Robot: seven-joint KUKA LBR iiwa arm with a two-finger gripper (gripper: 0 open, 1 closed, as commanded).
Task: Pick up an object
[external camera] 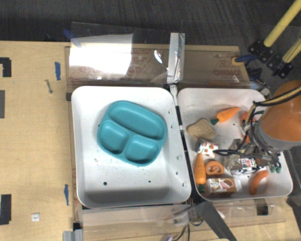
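Hand low over right white bin, finger state hidden by cables; orange toy carrot nearby lying lengthwise along bin's left wall, near-vertical in view.

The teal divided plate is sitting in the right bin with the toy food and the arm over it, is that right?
Not quite. The camera view shows the teal divided plate in the left bin; the toy food and the arm are at the right bin.

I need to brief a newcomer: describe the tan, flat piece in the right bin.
Start at the right bin. Near its left wall, toward the far side, lies the tan piece. It is the one dull beige item, left of the toy carrot.
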